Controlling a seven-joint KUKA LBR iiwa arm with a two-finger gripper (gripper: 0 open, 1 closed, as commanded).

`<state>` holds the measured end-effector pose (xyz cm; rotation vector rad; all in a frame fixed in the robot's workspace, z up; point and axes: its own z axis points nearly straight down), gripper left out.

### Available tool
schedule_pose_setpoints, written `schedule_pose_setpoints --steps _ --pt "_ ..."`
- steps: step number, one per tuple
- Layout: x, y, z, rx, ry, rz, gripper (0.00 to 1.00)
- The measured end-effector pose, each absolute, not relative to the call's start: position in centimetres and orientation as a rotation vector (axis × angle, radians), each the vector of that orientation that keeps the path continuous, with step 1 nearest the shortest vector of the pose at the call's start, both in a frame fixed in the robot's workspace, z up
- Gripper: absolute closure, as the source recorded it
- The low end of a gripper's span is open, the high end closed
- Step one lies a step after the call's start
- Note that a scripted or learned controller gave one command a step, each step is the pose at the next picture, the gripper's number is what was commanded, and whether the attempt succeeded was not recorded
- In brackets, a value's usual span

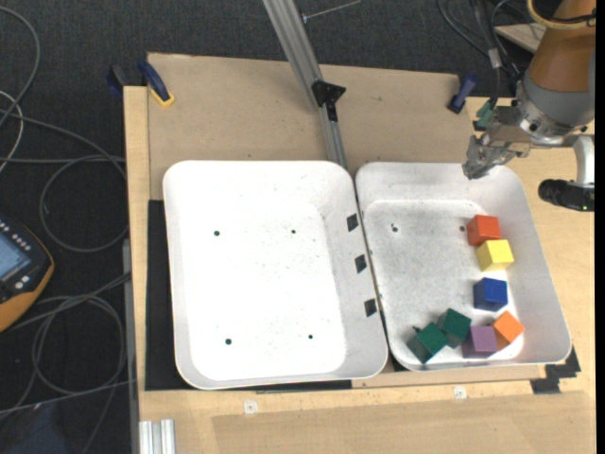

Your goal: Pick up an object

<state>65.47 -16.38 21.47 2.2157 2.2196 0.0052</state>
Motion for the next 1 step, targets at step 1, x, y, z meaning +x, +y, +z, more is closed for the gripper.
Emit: schedule_pose_setpoints --steps 1 --pt "66.05 -10.13 21.23 2.215 2.231 0.004 1.0"
